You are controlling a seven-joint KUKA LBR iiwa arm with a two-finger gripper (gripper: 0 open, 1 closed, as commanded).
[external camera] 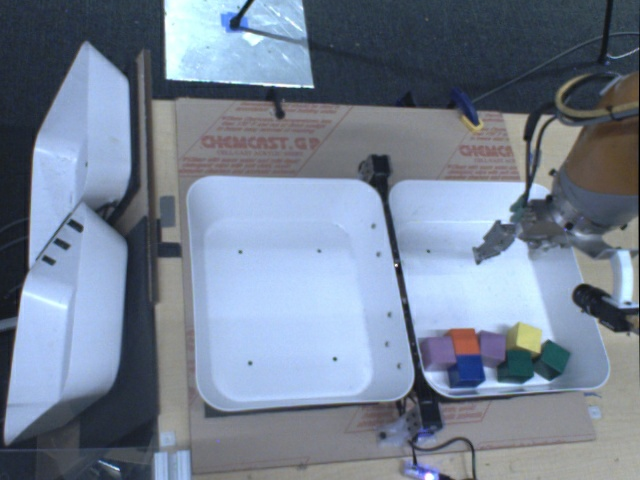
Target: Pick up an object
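Several small blocks lie bunched along the near wall of the right bin (440, 268): a purple block (437, 351), an orange block (463, 341), a blue block (466, 371), a pale purple block (492, 346), a yellow block (526, 337) and two green blocks (516, 367) (551, 358). My gripper (496, 241) hangs over the middle of the right bin, up and away from the blocks, on the grey arm that comes in from the right. No block is on it.
The left bin (290, 288) stands beside the right bin, with a black divider (400, 298) between them. Both rest on a brown board (300, 138). White bin shapes (70, 248) sit at the far left.
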